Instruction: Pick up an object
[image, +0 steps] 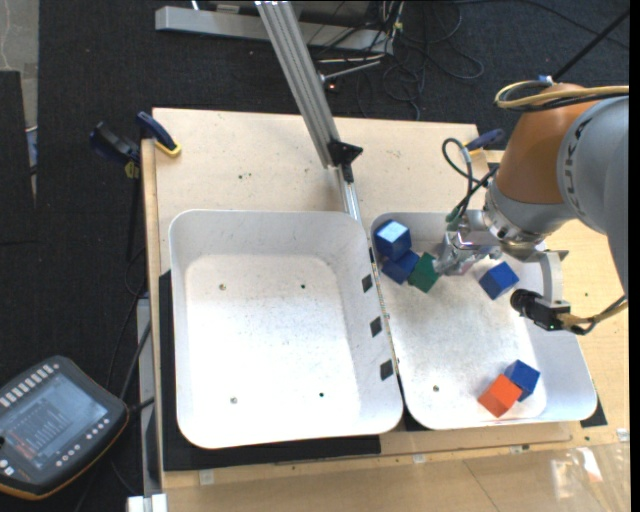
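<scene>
Gripper (455, 255) low in right bin (470, 400), just beside green block (424, 273); can't tell jaw state or any grasp.

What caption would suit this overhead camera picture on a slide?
Robot arm's gripper lowered beside a green block among blue blocks in the right bin.

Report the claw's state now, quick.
Claw: cannot be told; it sits low in the right white bin beside the small green cube.

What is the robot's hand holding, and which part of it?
It cannot be told: the gripper is low beside the green block, but nothing shows between its fingers.
</scene>
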